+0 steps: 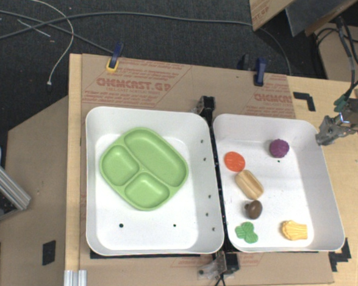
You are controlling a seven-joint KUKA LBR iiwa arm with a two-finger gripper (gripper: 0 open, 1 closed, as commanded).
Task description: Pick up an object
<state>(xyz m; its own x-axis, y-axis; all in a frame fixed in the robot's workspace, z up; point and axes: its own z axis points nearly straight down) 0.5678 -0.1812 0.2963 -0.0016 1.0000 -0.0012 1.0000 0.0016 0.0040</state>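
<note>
The right bin (301, 148) holds several small objects: a purple ball (279, 147), an orange round piece (234, 161), a tan bread-like roll (249, 184), a dark brown lump (253, 209), a green leafy piece (246, 232) and a yellow ridged piece (294, 230). My gripper (331, 131) hangs at the right edge of the view, just outside the right bin's far right corner, apart from all the objects. Nothing shows between its fingers.
The left bin (100, 225) holds a green divided plate (143, 167). Blue clamps (116, 55) (260, 71) pin the cardboard base at the back. Cables lie on the dark floor beyond the bench.
</note>
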